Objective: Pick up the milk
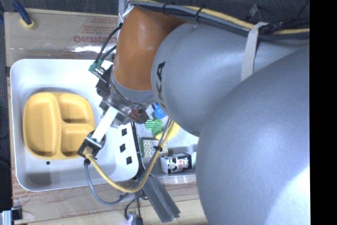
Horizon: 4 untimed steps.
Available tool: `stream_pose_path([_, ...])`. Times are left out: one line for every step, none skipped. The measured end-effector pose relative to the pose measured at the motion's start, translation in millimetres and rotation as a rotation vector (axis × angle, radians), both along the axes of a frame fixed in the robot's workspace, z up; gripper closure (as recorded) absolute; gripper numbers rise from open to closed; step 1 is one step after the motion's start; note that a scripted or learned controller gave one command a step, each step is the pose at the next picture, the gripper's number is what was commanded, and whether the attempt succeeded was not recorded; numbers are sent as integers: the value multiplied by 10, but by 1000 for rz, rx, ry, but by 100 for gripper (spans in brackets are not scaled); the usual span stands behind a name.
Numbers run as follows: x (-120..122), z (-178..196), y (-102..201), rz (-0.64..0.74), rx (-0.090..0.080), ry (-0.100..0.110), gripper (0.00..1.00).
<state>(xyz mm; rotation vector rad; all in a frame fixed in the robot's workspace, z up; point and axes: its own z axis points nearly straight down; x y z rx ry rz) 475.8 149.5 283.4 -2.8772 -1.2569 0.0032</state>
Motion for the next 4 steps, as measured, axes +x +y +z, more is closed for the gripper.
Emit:
stream_pose_path([5,-315,318,-403,-2,0,100])
stream_pose_path([-16,-399,595,-24,-2,6,100])
stream_pose_path([28,-212,592,-56,-2,4,100])
stream_pose_path([-4,-512,-368,20,-1,4,100])
